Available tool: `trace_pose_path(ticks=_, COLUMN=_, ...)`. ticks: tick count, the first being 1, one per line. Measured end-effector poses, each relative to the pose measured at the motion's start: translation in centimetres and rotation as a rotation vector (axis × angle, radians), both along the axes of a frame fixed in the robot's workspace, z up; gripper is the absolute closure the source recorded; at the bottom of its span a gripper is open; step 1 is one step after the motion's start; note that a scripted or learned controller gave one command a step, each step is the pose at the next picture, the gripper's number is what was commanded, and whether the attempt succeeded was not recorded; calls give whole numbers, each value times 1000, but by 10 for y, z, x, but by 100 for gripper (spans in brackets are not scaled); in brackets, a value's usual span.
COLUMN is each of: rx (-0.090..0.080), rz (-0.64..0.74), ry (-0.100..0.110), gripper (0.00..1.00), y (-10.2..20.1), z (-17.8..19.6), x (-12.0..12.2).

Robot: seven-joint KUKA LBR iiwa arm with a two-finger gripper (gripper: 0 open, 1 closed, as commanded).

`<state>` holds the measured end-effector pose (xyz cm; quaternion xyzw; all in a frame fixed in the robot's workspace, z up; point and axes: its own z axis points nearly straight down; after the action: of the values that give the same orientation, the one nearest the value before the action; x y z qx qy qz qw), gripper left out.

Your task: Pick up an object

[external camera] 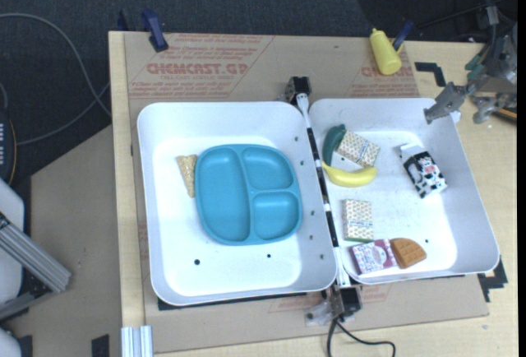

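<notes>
The gripper (460, 100), fingers spread with nothing between them, hangs at the right bin (468, 207)'s upper right corner, likely staging for a descent toward the banana (349, 175) near that bin's left wall.

Bench (246, 59): two white bins, left bin (164, 248) and right bin (468, 215), side by side; yellow bottle (384, 52) laid at far edge.
</notes>
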<state>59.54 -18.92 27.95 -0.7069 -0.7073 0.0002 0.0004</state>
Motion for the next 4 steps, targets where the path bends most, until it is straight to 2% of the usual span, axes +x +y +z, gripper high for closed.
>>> trace_pose_path(ticks=1, rx=0, rz=0, ry=1, gripper=0, y=43, z=-153, x=13)
trace_pose_path(ticks=2, rx=1, rz=0, ry=2, gripper=0, y=90, z=-195, x=3)
trace_pose_path(ticks=3, rx=-1, rz=3, ry=35, gripper=0, y=88, z=-197, x=60)
trace_pose_path(ticks=4, rx=-4, rz=2, ry=27, gripper=100, y=88, z=-186, x=62)
